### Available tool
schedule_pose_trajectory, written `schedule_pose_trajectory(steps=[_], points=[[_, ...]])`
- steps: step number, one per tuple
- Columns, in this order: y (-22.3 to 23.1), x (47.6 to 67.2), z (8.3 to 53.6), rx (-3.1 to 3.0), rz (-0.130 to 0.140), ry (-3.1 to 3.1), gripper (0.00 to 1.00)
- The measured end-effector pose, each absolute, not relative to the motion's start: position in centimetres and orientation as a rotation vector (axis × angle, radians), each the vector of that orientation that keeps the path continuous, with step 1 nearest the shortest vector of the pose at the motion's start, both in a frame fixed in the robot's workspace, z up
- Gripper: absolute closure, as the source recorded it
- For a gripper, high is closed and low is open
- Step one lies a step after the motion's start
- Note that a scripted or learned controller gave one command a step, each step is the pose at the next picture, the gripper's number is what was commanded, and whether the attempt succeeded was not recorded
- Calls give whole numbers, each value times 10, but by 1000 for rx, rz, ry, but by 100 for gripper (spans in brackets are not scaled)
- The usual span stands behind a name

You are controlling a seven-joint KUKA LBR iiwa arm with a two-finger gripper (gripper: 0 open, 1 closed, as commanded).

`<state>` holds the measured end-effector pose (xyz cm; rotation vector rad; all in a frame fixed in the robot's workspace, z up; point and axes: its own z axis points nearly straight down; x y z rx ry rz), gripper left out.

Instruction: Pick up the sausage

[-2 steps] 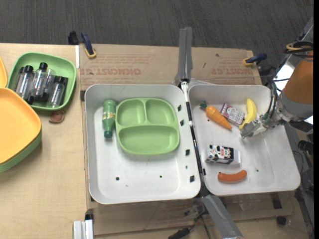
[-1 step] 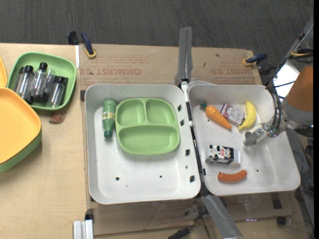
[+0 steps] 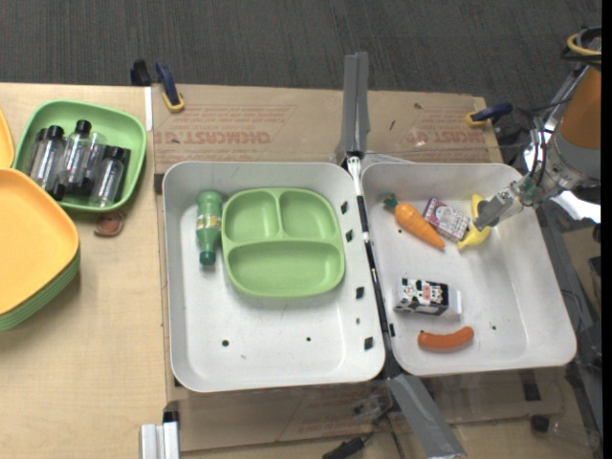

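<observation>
I am seeing one sausage [image 3: 446, 339] lying nearest the camera, on its side close to the front wall of the right bin [image 3: 550, 285], just below a small black-and-white carton [image 3: 426, 297].

Starting from the left, I am counting a stack of orange plates [image 3: 33, 247] hanging off the bench edge, and behind it one green square tray [image 3: 129, 132] holding four dark-capped clear bottles [image 3: 75, 163]. A small brown disc [image 3: 109, 224] is sitting just in front of that tray. Two clamps, one black [image 3: 142, 72] and one blue-and-orange [image 3: 169, 88], are gripping the cardboard at the back.

The left bin [image 3: 277, 352] is carrying two things: one green bottle [image 3: 208, 226] lying along its left wall, and one green three-compartment plate [image 3: 283, 241] just beside it.

The right bin is holding five things. Besides the sausage and carton, I am watching one carrot [image 3: 419, 223] slanting near the back left, one small pink-and-white packet [image 3: 446, 218] touching it, and one banana [image 3: 475, 226] at the packet's right.

The gripper [image 3: 492, 208] is hanging right over the banana's upper end, well apart from the sausage. I cannot tell whether its jaws are wide or narrow; they are blurring into the banana from here. The arm [image 3: 579, 132] is coming in from the right, orange band showing.
</observation>
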<state>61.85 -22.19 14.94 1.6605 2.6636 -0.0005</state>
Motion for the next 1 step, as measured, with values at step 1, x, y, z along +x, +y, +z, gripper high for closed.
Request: schedule_pose_trajectory(steps=[1], points=[[-202, 648, 104, 1974, -1, 2440, 100]])
